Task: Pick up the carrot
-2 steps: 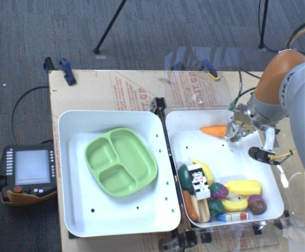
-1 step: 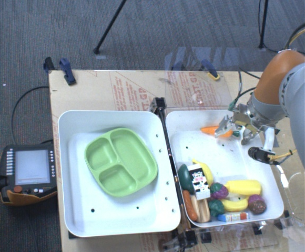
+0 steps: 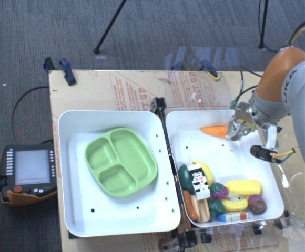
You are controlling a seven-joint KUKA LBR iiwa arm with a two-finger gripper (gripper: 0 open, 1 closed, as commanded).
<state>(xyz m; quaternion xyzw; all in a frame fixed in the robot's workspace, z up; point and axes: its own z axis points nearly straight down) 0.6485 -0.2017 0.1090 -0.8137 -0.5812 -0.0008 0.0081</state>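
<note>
Dark carpet, plywood bench [image 3: 121,91] with two white bins. Left bin [image 3: 71,140] holds green divided plate [image 3: 121,160]. Carrot [image 3: 214,132] lies alone at right bin's [image 3: 194,118] far side (apart from toy-food pile, easier to reach); gripper [image 3: 234,130] at its thick end, finger state unclear.

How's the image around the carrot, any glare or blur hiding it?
Camera view: the carrot is sharp and evenly lit, orange clear against the white bin; its right tip meets the end effector, which looks slightly soft; faint reflections streak the bench above.
</note>
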